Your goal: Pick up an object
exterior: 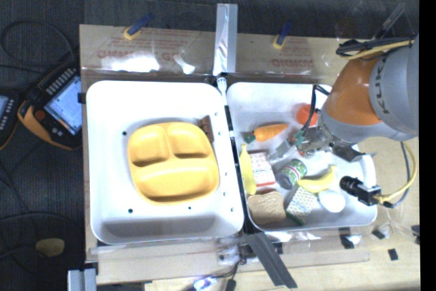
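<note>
Two white bins sit side by side across the middle of the frame. We see the left bin [102,167] holding a yellow divided tray [174,160], which lies flat near its centre, with a small brown item [206,127] at the tray's upper right corner, against the bin's dividing wall.

The right bin [272,95] is crowded. We count an orange carrot [270,131] lying roughly level in its upper half, and a red-and-white carton [261,169] just below it. A yellow packet [246,170] stands along the bin's left wall. Lower down lie a slice of brown bread [267,208], a small can with a green label [293,172], a banana [317,180] to the can's right, and a white round object [332,201] near the lower right corner. A patterned grey packet [300,203] lies between the bread and the white object.

The arm [371,95] comes in from the right of the frame, its orange band over the bin's upper right part. Its gripper [306,142] is low among the objects, just right of the carrot and above the can. We cannot tell how far its claw is open, nor whether anything lies between its fingers.
</note>
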`<action>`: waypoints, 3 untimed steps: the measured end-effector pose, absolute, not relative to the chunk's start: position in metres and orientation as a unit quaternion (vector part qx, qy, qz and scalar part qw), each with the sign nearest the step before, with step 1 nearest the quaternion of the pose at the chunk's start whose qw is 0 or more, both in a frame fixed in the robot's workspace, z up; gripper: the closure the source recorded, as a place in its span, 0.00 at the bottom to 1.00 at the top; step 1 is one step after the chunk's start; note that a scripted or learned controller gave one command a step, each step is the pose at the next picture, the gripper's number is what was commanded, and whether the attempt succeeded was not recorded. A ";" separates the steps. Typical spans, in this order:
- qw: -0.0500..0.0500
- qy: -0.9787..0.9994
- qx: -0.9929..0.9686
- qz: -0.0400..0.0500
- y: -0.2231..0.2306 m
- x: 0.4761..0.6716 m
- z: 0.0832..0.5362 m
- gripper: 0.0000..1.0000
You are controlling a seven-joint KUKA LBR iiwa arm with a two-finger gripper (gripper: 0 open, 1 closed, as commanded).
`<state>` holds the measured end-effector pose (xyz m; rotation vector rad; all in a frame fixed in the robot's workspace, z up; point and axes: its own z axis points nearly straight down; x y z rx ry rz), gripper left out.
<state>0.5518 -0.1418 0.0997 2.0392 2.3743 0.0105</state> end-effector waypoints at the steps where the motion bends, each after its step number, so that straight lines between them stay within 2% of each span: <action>1: -0.004 0.764 0.646 -0.006 -0.125 0.667 0.088 0.00; 2: 0.000 0.806 0.592 -0.001 -0.180 0.602 0.111 0.00; 3: 0.007 0.794 0.608 0.001 -0.160 0.573 0.090 0.00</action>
